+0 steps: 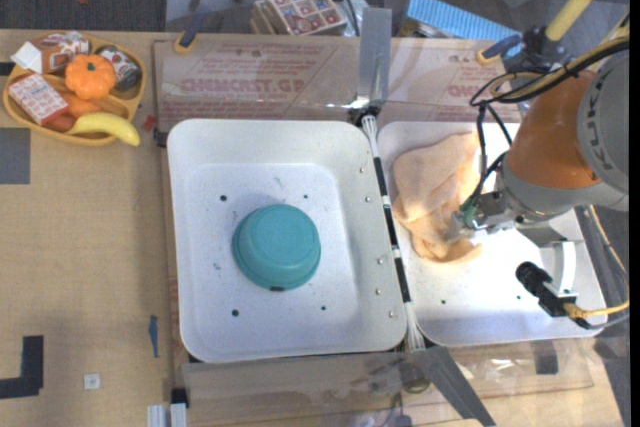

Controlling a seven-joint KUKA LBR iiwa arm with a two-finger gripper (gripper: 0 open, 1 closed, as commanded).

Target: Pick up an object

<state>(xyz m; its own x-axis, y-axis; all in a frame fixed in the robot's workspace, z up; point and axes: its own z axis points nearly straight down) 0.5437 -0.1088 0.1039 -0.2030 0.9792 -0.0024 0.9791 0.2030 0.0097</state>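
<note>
While the gripper (pixel 468 218) is pressing on the tan cloth (pixel 432 195), grip unclear, the cloth is lying lengthwise front-to-back in the right bin (pixel 500 315); a teal bowl (pixel 277 246) is sitting upside down in the left bin (pixel 200 175).

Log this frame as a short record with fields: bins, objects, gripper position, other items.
left bin: teal bowl, upside down, near centre
right bin: tan cloth, crumpled, in the part nearest the left bin
gripper: low over the cloth's right edge; grasp not discernible
off-bin: yellow tray of toy food at bench's far left corner
</note>
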